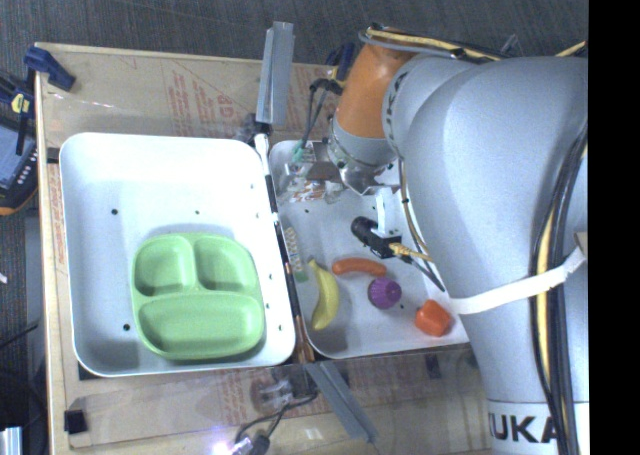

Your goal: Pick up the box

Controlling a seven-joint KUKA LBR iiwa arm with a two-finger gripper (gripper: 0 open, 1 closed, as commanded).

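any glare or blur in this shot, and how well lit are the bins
Camera view: even, bright light; the left bin is nearly blown out white, with soft shadow along its walls. A small glare spot sits on the bench's front edge. The hand area in the right bin looks cluttered and slightly soft.

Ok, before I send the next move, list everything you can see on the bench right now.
Left bin: 1, white, left half of bench.
Divided tray: 1, green, three compartments, lower part of left bin.
Right bin: 1, white, beside the left bin, partly under the arm.
Banana: 1, yellow, right bin near its left wall.
Sausage-shaped item: 1, orange-red, right of banana's top.
Round item: 1, purple, below the sausage shape.
Round item: 1, orange, right bin's lower right.
Arm: 1, grey with orange band, over right bin.
Gripper: 1, right bin's upper left corner.
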